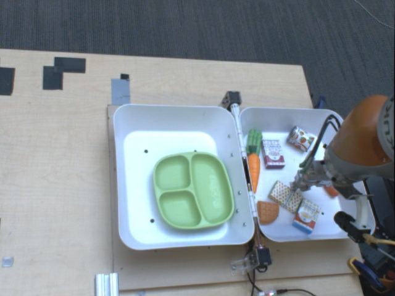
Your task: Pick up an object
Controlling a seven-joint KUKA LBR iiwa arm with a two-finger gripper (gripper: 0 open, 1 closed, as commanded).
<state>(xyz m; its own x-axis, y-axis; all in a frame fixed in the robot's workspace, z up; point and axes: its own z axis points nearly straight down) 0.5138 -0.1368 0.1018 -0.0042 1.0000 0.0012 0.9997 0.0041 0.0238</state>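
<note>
We locate the gripper (300,187) in the lower right of the frame, inside the right bin (281,117), directly above the patterned packet (285,194). Whether it is released or clenched, we cannot tell; the wrist hides that detail.

The patterned packet lies flat on the bin floor at lower centre of that bin, just beside the small white carton (307,216) below right and the round orange cracker (268,211) below left. We judge the packet light, thin and somewhat pliable, likely slick on its printed face. Gripping across its short edges appears best; a flat-lying item offers little height, so slippage is a risk.

Further up the bin lie the carrot (253,171) and the red-and-white box (273,153). The left bin (133,125) holds a green divided plate (193,191).
</note>
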